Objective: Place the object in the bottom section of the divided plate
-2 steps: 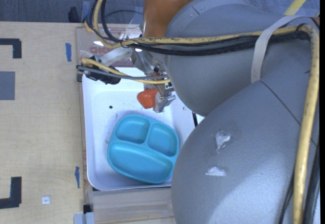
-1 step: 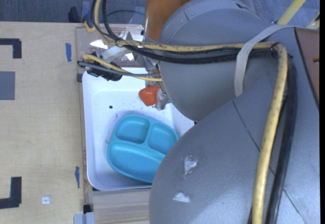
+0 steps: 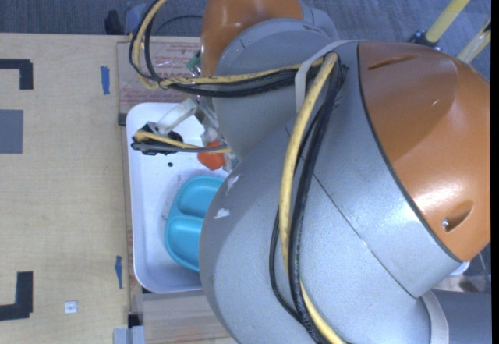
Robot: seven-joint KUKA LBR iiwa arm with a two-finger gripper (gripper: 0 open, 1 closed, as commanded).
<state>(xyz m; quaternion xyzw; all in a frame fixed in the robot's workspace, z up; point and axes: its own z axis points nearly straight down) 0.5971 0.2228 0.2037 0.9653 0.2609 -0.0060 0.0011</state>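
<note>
The blue divided plate (image 3: 189,219) lies in the white bin (image 3: 148,202), and the arm's grey body covers its right part. A small orange-red object (image 3: 210,157) sits just past the plate's upper rim, close under my gripper (image 3: 195,124). The gripper hangs low over the bin's upper part, half hidden by the wrist. I cannot make out whether the object is held or resting on the bin floor.
The arm (image 3: 343,179) covers most of the view, including the right side of the bin. A black and yellow cable bundle (image 3: 160,141) hangs across the bin by the gripper. A wooden bench top (image 3: 62,179) with black and blue marks lies to the left.
</note>
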